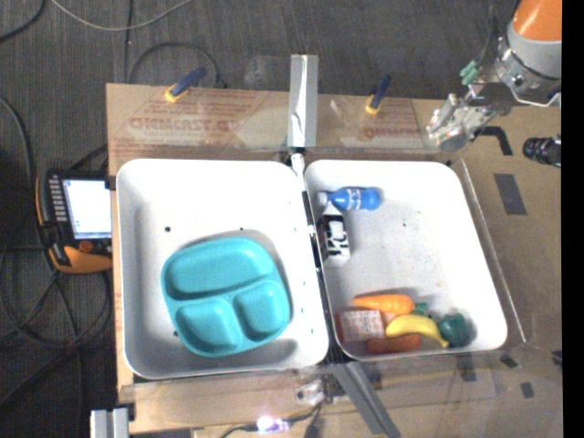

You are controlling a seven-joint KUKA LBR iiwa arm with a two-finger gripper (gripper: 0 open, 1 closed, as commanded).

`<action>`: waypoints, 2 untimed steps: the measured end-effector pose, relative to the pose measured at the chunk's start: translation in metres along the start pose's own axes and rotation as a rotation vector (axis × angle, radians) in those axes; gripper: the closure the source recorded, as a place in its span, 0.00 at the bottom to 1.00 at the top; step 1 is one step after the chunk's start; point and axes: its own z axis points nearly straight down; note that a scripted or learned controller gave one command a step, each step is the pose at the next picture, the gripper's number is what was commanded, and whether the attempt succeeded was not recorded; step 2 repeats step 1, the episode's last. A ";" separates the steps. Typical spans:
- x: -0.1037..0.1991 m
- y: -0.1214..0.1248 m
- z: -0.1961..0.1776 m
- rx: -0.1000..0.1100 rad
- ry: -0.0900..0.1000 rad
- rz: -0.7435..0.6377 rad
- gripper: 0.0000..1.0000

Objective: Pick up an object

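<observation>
I see a teal divided tray [228, 297] in the left bin [137, 245]. The right bin [456, 245] holds a blue bottle [351, 199], carrot [385, 304], and banana [415, 328]. The gripper [452, 126] hovers beyond its far corner; its opening I cannot tell.

Two white bins stand side by side: the left bin [137, 245] and the right bin [429, 245].

Left bin contents: one teal divided tray [228, 292], with three compartments.

Right bin contents, six items:
- one blue bottle [351, 199]
- one black-and-white item [335, 236]
- one carrot [385, 303]
- one banana [416, 328]
- one red packet [362, 324]
- one green item [455, 327]

Beyond the bins: two blue-and-yellow clamps [185, 83] [377, 94].
</observation>
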 end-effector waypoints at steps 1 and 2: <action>0.018 0.000 0.043 0.003 -0.001 -0.010 1.00; 0.018 0.000 0.043 0.003 -0.001 -0.010 1.00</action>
